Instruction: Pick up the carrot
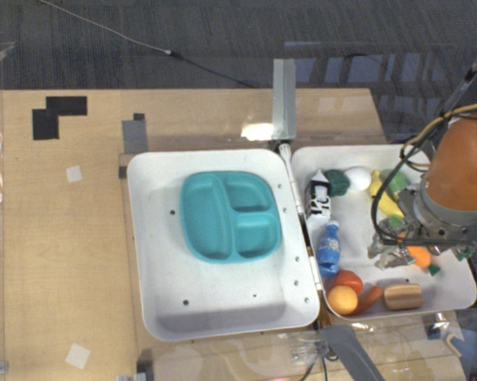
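Carrot (pixel 421 256) sat in the right bin (pixel 391 314), just behind the bread roll (pixel 402 296), orange body with a green stub at one end. Looked like a light, stiff plastic toy, probably smooth and a bit slippery, so I'd pinch it across the thick middle. The hand (pixel 397 252) was right up against its left side, maybe touching. Honestly couldn't tell whether the hand was apart or together.

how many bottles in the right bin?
2. A black-and-white bottle lies along the right bin's left wall, and a blue bottle sits just below it. The arm covers the bin's right side, so more may be hidden.
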Tool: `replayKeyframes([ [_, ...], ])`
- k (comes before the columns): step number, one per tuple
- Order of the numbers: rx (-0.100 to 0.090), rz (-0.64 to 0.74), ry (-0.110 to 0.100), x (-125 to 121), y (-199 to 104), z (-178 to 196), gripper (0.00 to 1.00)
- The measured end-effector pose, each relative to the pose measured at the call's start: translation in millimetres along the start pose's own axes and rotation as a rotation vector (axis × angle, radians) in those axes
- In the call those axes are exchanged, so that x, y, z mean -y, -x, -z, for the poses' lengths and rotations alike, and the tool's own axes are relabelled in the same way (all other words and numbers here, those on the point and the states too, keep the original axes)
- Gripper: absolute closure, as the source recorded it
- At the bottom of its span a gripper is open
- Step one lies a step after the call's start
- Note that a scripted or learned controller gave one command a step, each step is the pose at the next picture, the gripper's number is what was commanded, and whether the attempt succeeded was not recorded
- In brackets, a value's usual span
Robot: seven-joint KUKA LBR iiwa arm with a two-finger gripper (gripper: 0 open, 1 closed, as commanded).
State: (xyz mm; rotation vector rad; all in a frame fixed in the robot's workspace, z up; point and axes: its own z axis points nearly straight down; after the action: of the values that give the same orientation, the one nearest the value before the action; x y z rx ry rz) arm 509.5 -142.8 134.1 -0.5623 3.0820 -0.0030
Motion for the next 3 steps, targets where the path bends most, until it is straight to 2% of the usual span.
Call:
replayKeyframes([
  [1,0.008,0.297,-0.011,81.2,36.7,222.2,1.00],
  [2,-0.005,0.596,0.010,72.9,38.1,55.4,1.00],
  [3,0.002,0.451,-0.004,54.8,-20.5,-43.8,1.00],
])
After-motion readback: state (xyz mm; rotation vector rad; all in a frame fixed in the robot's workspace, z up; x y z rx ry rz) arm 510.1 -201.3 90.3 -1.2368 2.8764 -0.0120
